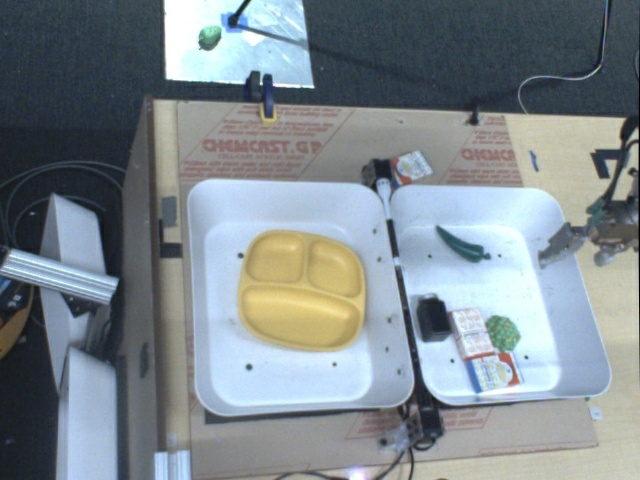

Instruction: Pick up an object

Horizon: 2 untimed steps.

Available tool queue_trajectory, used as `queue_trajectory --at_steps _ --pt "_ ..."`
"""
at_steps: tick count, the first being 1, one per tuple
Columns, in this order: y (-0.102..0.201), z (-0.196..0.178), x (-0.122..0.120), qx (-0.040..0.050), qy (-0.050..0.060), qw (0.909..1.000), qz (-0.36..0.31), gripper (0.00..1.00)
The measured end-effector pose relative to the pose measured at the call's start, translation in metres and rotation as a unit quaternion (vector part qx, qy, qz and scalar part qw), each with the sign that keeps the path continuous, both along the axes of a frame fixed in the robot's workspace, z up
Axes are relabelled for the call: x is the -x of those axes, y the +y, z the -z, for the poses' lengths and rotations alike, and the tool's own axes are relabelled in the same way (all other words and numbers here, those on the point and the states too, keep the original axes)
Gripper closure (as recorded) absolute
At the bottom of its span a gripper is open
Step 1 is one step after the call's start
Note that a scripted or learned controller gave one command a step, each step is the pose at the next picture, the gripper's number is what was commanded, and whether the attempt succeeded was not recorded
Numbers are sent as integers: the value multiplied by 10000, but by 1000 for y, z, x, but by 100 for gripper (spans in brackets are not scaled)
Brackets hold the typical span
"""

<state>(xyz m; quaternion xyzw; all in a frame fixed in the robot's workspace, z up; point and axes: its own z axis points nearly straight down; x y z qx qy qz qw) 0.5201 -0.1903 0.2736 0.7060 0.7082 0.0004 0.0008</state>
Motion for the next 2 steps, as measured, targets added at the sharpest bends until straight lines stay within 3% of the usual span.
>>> queue_trajectory --at_steps 1,2 --pt "26 74 34 -5 12 10000 6 0" --pt "39 185 30 -3 -45 10000 5 0"
